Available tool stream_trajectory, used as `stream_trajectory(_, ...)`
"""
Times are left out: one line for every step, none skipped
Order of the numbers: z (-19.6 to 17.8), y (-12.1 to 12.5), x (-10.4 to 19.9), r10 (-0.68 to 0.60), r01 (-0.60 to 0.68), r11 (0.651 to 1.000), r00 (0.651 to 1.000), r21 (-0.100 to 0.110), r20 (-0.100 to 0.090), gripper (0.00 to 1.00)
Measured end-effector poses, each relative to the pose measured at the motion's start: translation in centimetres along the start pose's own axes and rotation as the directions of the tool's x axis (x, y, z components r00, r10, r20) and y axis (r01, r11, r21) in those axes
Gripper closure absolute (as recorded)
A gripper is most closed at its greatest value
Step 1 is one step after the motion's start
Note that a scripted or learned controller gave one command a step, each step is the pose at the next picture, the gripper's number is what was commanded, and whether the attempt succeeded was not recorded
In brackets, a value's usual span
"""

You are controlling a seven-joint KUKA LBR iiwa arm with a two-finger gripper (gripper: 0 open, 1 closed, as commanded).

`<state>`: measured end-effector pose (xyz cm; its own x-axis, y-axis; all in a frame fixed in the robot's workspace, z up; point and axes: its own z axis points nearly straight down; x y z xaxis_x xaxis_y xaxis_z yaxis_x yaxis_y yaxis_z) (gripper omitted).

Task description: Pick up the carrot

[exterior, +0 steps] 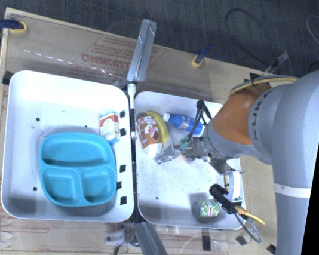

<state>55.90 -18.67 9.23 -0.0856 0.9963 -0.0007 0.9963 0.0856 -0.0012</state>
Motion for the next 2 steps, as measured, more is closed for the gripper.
stream_trajectory(-0.98, 0.04, 0.07, -0.005, 0.005, 1.000, 1.000, 0.001, 0.000, 1.00)
stream_trajectory(-0.98, 0.04, 0.07, -0.006, 0.006, 1.000, 1.000, 0.001, 0.001, 0.00)
